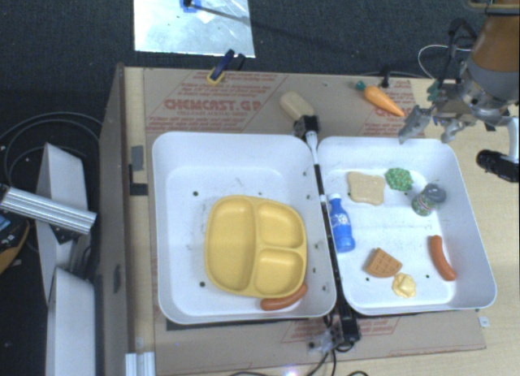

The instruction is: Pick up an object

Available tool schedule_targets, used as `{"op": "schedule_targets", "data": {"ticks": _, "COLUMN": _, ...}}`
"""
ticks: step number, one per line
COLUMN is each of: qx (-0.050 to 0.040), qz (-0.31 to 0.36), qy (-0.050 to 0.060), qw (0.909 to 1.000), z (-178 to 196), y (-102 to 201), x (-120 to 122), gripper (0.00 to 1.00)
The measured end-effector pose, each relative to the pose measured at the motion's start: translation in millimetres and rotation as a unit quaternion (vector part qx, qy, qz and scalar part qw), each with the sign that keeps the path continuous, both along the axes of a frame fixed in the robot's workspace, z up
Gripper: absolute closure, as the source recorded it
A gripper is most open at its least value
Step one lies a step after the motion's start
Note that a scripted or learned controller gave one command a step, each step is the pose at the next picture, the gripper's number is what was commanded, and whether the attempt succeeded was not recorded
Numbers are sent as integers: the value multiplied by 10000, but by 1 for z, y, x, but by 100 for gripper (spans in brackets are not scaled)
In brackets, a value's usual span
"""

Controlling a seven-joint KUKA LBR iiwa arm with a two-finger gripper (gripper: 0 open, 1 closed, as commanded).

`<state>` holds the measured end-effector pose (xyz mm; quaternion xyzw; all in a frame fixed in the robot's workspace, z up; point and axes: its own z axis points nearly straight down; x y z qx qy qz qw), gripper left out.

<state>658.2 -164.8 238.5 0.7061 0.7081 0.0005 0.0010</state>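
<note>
The gripper (432, 125) hangs over the right bin's (471, 228) far edge, fingers spread apart, gripping nothing. A smooth blue bottle (340, 223) lies at its left wall.

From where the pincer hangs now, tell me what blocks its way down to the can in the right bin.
Nothing visible blocks it. The pincer hangs open above the right bin's far edge. The can lies below it near the bin's far right, with the green piece close beside it on the left, which may crowd the fingers.
</note>
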Motion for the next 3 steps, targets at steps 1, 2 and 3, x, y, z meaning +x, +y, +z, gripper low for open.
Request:
{"op": "schedule_targets", "data": {"ticks": 1, "qx": 7, "qz": -5, "qy": 17, "qw": 10000, "z": -102, "y": 33, "x": -38, "gripper": 0}}
{"op": "schedule_targets", "data": {"ticks": 2, "qx": 4, "qz": 9, "qy": 10, "qw": 10000, "z": -155, "y": 47, "x": -17, "gripper": 0}}
{"op": "schedule_targets", "data": {"ticks": 3, "qx": 0, "qz": 18, "qy": -16, "qw": 10000, "z": -143, "y": 46, "x": -15, "gripper": 100}}
